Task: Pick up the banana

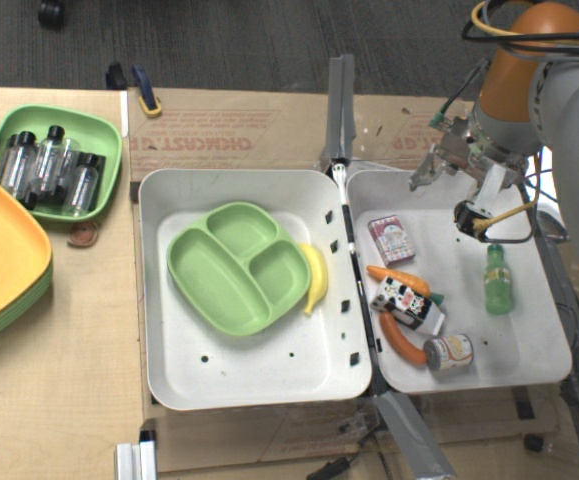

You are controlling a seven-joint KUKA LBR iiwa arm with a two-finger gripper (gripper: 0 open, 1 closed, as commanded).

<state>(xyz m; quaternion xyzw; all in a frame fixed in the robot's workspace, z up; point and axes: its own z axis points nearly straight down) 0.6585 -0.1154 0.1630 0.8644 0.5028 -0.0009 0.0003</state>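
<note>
One banana (315, 278) beside green plate (237, 266) (left bin), end effector (439, 165) grip unclear

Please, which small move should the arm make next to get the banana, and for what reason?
Probably it should travel toward the left bin first. The gripper hangs over the back of the right bin, while the banana lies in the left one, tucked against the right edge of the green divided plate. Descending now would only meet the right bin's contents.

Dark grey carpet (249, 13) behind wooden bench (59, 408) (perhaps chair castors (51, 10)).
</note>
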